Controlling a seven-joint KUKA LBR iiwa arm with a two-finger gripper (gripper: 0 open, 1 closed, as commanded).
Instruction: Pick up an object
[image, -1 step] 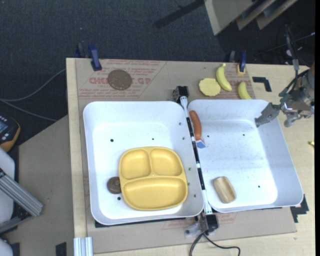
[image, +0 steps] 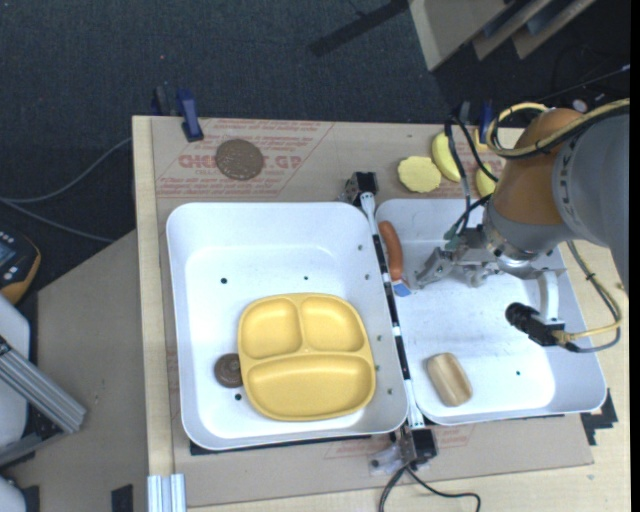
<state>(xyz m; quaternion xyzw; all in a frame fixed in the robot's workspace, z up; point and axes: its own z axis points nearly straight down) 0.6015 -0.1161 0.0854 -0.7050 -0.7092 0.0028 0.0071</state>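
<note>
Gripper low in right bin, near its left rim; we cannot tell its finger state.
We count one sausage against that rim, one bun below; floor between lies open. Left bin: one tray, one disc.

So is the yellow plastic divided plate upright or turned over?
Upright: the yellow plastic divided plate shows its three hollow compartments facing up, in the left white bin.

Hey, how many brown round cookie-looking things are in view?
2. One brown disc lies on the cardboard behind the left bin; the other brown disc sits inside it, partly tucked under the yellow tray.
</note>
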